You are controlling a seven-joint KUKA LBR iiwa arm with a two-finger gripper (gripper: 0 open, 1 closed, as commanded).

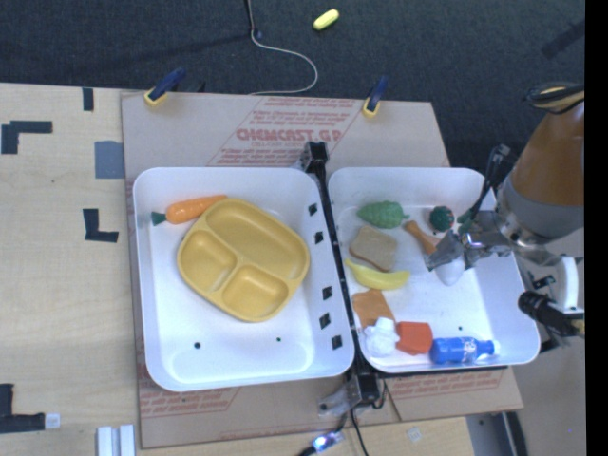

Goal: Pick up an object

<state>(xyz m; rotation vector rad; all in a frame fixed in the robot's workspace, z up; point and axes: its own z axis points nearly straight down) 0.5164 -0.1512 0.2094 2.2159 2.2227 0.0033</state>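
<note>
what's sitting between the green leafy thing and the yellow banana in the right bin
In the camera view, a brown slice of toy bread lies between the green leafy toy above and the banana below, in the right bin.

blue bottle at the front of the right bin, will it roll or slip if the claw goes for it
The blue bottle lies on its side, so a push across its length would probably roll it. It looks like small smooth plastic, likely light and somewhat slippery. The orange block to its left and the bin wall close by may stop it rolling far.
</note>
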